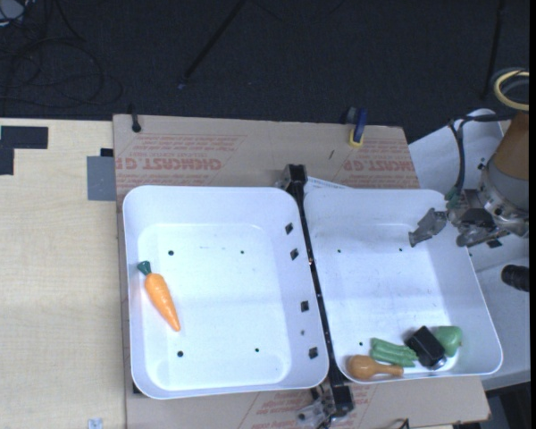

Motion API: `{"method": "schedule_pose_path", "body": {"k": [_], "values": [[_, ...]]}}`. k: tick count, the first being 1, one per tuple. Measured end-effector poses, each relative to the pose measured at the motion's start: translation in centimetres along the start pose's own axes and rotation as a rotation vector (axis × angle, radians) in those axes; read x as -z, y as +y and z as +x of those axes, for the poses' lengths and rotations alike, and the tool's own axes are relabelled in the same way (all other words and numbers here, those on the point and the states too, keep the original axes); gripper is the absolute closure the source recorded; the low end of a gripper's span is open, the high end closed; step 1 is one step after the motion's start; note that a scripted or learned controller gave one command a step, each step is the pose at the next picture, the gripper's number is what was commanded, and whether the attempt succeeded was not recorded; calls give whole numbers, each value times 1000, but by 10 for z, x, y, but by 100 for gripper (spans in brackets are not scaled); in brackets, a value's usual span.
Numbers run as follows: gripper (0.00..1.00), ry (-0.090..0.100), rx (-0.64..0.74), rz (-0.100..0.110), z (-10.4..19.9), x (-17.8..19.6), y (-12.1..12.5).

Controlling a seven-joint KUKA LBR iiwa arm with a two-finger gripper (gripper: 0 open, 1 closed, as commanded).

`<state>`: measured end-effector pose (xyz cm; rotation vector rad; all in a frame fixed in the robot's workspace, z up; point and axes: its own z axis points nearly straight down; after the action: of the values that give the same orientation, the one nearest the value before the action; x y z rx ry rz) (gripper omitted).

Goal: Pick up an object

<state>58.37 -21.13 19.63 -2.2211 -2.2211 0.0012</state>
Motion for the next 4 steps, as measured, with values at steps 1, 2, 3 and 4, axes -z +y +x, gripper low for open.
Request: {"method": "schedule_pose_path", "body": {"k": [1,2,3,4], "values": [[0,3,10,-3,89,5,63],[0,-6,-1,-18,50,191,61],[100,-2,5,2,53,188,61],[100,-1,-1,-4,40,258,-4]]}}
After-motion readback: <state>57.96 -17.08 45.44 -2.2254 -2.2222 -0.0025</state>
